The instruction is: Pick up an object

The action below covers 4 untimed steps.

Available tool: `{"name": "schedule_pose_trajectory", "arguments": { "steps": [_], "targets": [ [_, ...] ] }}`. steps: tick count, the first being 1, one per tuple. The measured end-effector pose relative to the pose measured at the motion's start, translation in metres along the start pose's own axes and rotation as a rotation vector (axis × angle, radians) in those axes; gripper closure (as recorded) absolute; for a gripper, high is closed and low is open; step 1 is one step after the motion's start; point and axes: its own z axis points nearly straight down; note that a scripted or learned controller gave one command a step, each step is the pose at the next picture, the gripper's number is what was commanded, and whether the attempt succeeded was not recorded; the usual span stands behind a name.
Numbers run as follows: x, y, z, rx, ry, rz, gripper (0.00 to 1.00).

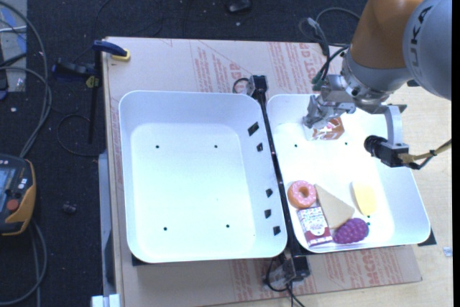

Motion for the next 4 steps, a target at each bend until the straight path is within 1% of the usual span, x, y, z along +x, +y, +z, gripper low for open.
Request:
{"name": "schedule_pose_trajectory", "arguments": {
  "steps": [1,2,3,4],
  "targets": [
    [0.059,-0.010,-0.008,0.000,0.000,-0.001,1.00],
    [0.111,-0.015,0.004,0.001,0.000,0.000,1.00],
    [0.158,-0.021,-0.005,-0.001,0.000,0.001,1.00],
    [0.156,-0.021,-0.005,-0.001,-0.001,0.004,0.00]
  ]
}}
